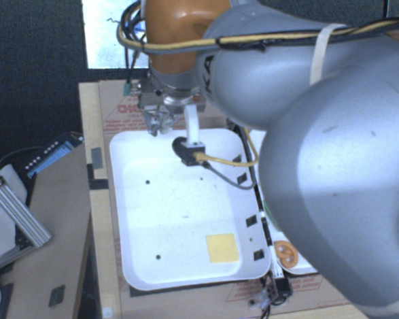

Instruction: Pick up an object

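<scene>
gripper (pixel 157 124) hung over the far edge of the left bin (pixel 132 215); whether it was open or closed could not be told. yellow square (pixel 222 248) lay flat near the bin's near right corner, well apart. pretzel (pixel 286 254) sat in the right bin.

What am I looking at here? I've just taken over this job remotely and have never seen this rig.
One camera, fixed above the bench, looks down at a slant. The big grey shape with an orange band is the robot arm, reaching in from the right. Its tool hangs over the far edge of the left white bin. A flat yellow square lies near that bin's front. A small orange-brown object lies in the right bin, mostly hidden by the arm. I see nothing held in the tool.
</scene>
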{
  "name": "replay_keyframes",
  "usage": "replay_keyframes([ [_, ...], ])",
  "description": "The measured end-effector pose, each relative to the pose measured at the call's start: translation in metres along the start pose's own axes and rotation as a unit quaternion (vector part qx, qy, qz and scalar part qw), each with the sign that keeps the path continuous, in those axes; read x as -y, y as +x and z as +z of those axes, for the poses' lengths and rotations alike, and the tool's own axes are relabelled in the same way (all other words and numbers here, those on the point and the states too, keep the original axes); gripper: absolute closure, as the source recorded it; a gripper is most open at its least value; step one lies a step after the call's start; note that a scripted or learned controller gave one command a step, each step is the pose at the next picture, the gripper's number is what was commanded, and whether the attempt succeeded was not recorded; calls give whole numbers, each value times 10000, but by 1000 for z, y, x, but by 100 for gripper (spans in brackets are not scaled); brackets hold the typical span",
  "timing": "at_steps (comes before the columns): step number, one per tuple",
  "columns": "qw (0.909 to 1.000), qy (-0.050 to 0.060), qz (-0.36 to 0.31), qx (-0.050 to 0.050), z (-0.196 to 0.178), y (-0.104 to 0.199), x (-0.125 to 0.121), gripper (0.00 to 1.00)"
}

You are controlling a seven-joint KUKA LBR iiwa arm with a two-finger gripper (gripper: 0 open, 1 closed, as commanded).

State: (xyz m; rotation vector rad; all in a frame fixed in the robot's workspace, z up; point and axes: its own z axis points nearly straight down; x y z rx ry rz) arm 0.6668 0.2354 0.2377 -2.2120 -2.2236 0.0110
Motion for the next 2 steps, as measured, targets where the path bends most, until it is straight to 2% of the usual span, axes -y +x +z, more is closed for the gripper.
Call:
replay_keyframes([
  [1, 10000, -3, 12, -2, 28, 0, 75, 100],
  [2, 9999, -103, 35, -19, -78, -41, 63, 100],
])
